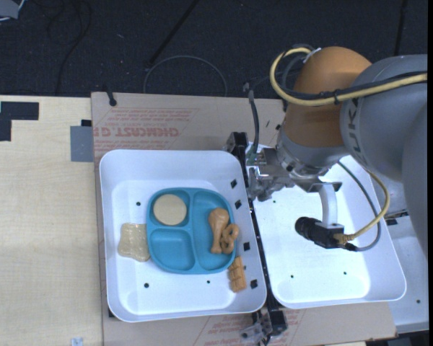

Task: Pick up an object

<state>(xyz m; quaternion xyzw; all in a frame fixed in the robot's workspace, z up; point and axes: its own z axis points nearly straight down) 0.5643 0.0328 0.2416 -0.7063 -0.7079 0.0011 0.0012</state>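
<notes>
Red print on cardboard sheet (166, 125) behind left bin, seen upside down/mirrored; large word not legible w/ certainty. More faint red print on the cardboard's front edge, too small to read. No other text legible.

A robotics laboratory is indicated by the pale plywood bench (36, 215), two shallow white plastic bins (123, 171) set side by side, loose black cables (180, 63) behind, and the grey-and-orange industrial arm (332, 99).

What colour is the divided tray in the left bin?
Bright blue: the divided tray, seen clearly in the camera view.
</notes>
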